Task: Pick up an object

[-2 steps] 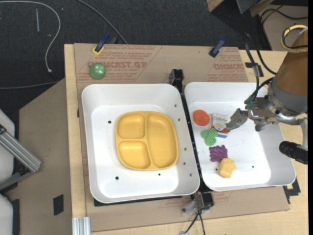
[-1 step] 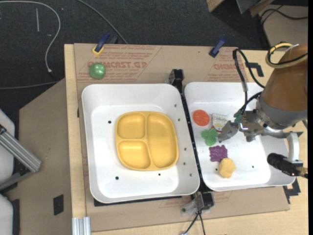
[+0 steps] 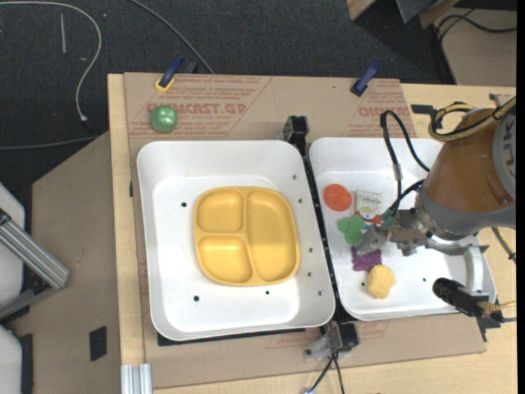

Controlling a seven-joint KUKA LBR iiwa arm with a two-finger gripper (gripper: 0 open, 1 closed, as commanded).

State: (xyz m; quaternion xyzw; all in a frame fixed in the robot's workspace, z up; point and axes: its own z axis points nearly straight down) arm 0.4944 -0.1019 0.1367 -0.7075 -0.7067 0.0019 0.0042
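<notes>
Carpet, dark grey with a thin white cable looping across it, surrounds a bench topped with brown cardboard, seen from above at a slant. The landmark here is the yellow divided plate, which lies in the middle of the left white bin. Up and to the left of the plate, outside the bin on the cardboard, sits a small green ball, and above that a blue and yellow clamp grips the cardboard's far edge. A second blue clamp holds the same edge farther up and to the right of the plate. Just right of the plate's bin, touching it side by side, is the right white bin. In it, nearest the plate, a small cluster of objects lies close together: an orange-red round piece at the top, a small white packet just beside it, a green toy below them, a purple piece under that, and a lumpy yellow object lowest. The gripper hangs low over the green and purple pieces, right of the plate, but whether it is released or clenched cannot be told, nor whether it touches anything. Farther right, the grey arm with its orange band reaches in over the bin, trailing black cables.
</notes>
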